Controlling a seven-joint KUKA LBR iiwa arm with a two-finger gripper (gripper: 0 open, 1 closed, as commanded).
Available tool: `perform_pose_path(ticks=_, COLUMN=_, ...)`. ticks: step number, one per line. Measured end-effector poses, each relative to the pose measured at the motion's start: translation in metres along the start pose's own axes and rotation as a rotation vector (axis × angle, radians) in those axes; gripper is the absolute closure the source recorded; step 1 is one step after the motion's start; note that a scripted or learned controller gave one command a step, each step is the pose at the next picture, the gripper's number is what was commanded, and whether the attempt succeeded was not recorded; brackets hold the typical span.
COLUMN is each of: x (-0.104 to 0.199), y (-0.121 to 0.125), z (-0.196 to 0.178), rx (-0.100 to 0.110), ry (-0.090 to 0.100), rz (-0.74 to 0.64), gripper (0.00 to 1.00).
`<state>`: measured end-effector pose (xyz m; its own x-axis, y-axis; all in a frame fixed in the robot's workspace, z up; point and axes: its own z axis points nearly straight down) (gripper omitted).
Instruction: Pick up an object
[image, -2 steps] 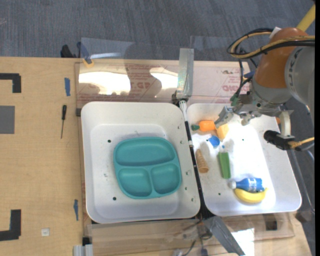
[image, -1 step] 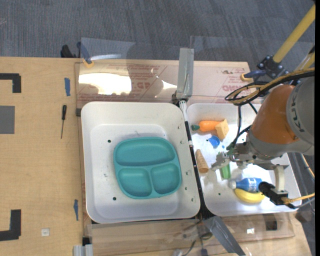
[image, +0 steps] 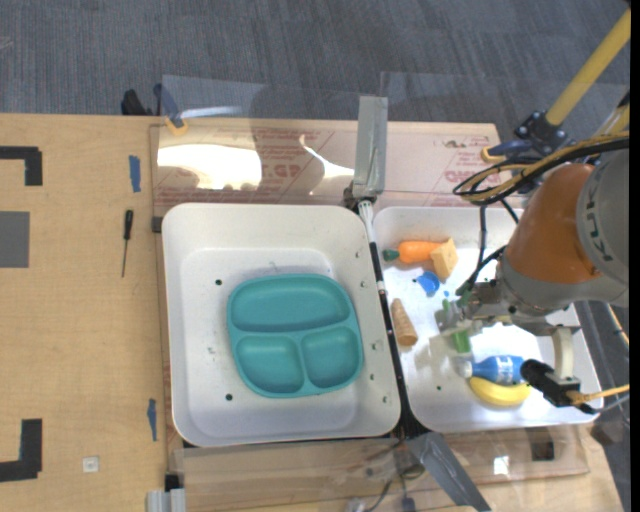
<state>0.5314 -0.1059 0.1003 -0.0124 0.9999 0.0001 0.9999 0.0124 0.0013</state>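
My gripper (image: 455, 325) hangs low over the middle of the right bin (image: 420, 400), with the arm coming in from the right. A small green object (image: 461, 341) sits right at the gripper's tip; whether it is held is hidden. Just below lie a blue and white object (image: 500, 367) and a yellow banana (image: 500, 393). A brown cork-like cylinder (image: 403, 323) lies to the gripper's left by the bin wall. Farther back are an orange carrot (image: 418, 251), a tan block (image: 444, 257) and a small blue piece (image: 428, 284).
The left bin (image: 190, 250) holds a teal divided plate (image: 295, 333). A grey post (image: 371, 150) stands behind the seam between the bins. A screwdriver (image: 126, 238) lies on the bench at the left.
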Motion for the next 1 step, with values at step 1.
perform_pose_path(ticks=1, x=0.0388, y=0.0477, z=-0.1032, rx=-0.009, ry=0.000, rz=-0.050, gripper=1.00)
